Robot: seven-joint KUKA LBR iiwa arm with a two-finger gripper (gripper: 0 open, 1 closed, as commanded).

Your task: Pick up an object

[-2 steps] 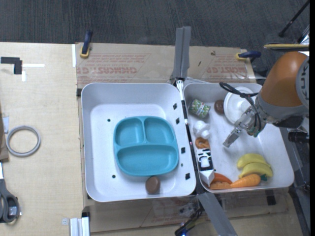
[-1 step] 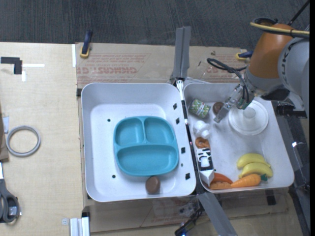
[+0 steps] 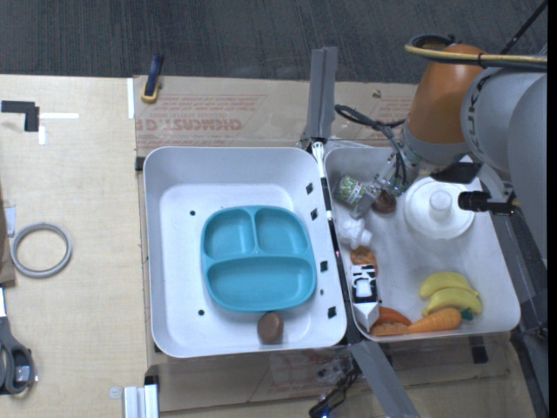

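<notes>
Looking down on the bench, I see two white bins side by side. The left bin [image 3: 165,259] holds a blue divided plate [image 3: 258,258] lying flat near its middle, and a small brown ball [image 3: 271,326] sits just off the plate's near edge, touching or almost touching it.

The right bin [image 3: 496,277] is more crowded. My arm [image 3: 461,94], grey with an orange band, comes in from the right and bends down over the bin's far end. The gripper [image 3: 389,184] hangs low there, close above a green crumpled packet [image 3: 351,188] and a small dark brown piece [image 3: 384,203]. I cannot tell whether the jaws are apart or together, and nothing is plainly between them. Just right of the gripper sits a round white lid-like thing [image 3: 439,207].

Along the bin's left wall lie a white lump [image 3: 352,232], an orange-brown bit [image 3: 364,256] and a black and white box [image 3: 363,284], in a row toward the near end. At the near end a yellow banana [image 3: 449,292] lies beside an orange carrot [image 3: 432,321].

On the bench to the left of the bins rests a grey ring [image 3: 38,249].
</notes>
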